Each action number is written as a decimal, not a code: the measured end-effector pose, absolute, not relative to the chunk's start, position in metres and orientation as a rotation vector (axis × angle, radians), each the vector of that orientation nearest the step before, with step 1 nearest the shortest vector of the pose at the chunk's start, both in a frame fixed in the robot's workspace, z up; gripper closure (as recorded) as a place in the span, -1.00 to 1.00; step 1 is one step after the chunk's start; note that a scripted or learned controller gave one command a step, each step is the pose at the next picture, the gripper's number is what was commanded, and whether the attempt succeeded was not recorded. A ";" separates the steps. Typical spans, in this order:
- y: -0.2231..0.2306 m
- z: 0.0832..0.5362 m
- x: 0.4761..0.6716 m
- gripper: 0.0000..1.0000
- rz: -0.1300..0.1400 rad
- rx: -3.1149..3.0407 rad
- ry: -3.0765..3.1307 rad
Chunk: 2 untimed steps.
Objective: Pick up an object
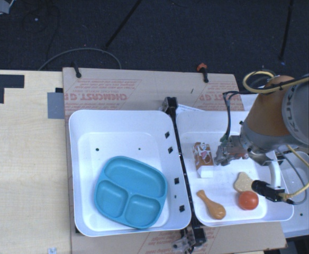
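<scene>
My gripper point(223, 155) hangs low in the right bin point(197, 121), just right of a small brown and white carton point(202, 153) that stands near the bin's left wall. I cannot tell whether it touches the carton. A white block point(206, 171) lies right under the carton. Towards the front lie a tan drumstick point(212, 205), a red tomato point(248, 200) and a pale bread piece point(243, 182).
The left bin point(85, 126) holds a blue divided plate point(130, 191) in its front half. A black divider rail point(176, 157) runs between the two bins. The grey arm with its orange band point(268, 115) covers the right bin's right side.
</scene>
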<state>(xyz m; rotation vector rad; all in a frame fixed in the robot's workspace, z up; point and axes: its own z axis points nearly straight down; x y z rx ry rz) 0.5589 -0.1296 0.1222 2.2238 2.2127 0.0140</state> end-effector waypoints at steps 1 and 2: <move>-0.124 0.166 0.559 1.00 0.001 2.219 2.223; -0.124 0.229 0.557 1.00 0.003 2.219 2.221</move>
